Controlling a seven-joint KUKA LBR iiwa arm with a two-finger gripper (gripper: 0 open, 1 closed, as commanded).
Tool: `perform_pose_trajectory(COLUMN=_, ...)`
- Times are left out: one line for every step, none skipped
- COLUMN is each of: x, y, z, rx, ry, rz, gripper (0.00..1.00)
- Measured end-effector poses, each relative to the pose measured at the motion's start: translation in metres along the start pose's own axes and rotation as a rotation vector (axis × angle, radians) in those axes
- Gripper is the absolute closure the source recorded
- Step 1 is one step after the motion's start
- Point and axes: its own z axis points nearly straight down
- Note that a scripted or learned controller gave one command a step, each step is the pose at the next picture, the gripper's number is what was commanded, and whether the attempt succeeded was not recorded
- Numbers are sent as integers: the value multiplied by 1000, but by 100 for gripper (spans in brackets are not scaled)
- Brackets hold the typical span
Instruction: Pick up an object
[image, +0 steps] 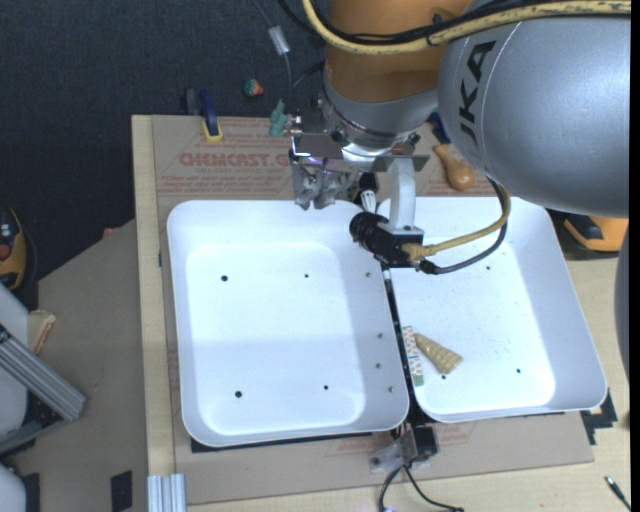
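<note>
One gripper hangs above the far rim of the left bin, and I cannot tell how it stands, because the wrist hides most of it. Nothing shows in its grasp. Beside the left bin, touching it along one side, lies the right bin. A small tan cone rests in the right bin, near the wall shared with the left bin, well apart from the gripper.
</note>
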Motion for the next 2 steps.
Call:
perform_pose_trajectory(x=44, y=28, z=94, rx=14, ry=-4, rz=-6, gripper=100)
perform_pose_trajectory(x=44, y=-1, z=-36, rx=-8, ry=4, rz=-5, gripper=100)
